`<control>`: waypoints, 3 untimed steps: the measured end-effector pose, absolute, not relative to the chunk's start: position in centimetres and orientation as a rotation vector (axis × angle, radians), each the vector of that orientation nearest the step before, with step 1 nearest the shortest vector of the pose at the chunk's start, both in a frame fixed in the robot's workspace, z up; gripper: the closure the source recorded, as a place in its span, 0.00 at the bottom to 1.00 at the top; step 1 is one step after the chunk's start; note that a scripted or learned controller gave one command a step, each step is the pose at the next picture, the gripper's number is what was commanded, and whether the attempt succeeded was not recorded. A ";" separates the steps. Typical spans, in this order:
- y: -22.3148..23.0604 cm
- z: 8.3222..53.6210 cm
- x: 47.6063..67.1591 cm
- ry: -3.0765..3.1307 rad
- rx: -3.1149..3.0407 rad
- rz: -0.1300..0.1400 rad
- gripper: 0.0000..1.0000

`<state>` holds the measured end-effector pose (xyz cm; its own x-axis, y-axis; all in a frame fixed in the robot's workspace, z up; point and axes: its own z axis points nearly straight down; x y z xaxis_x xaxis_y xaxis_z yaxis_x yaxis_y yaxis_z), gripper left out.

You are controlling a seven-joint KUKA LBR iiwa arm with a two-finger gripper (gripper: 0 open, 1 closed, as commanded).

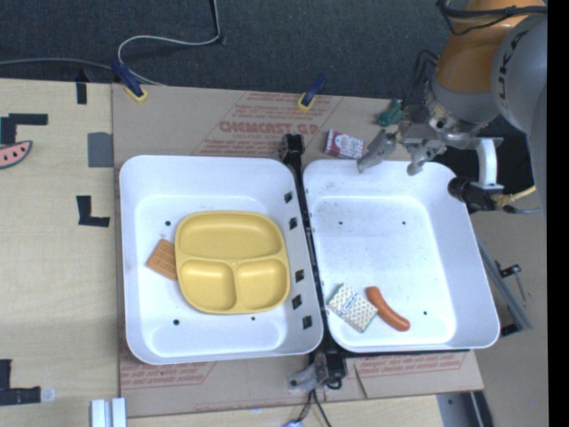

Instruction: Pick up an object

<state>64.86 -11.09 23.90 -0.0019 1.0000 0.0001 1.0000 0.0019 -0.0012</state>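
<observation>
My gripper (391,159) hangs over the far rim of the right bin (462,238), its two grey fingers spread apart and open, with nothing between them. At the near side of that bin lie an orange sausage-shaped toy (388,309) and, just left of it, a small white patterned packet (352,308). The left bin (142,238) holds a yellow divided plate (233,261) with a tan cracker-like square (163,259) tucked under its left edge.
A small dark red packet (343,144) lies on the cardboard behind the right bin, close to my gripper. Black clips (292,148) join the bins along the middle. Cables and yellow-blue clamps (311,94) sit at the back.
</observation>
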 end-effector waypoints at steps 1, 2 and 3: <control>-11.3 10.8 58.0 -2.219 -2.217 0.005 0.00; -10.5 8.6 53.6 -2.224 -2.223 -0.003 0.00; -10.7 9.6 53.7 -2.225 -2.227 -0.003 1.00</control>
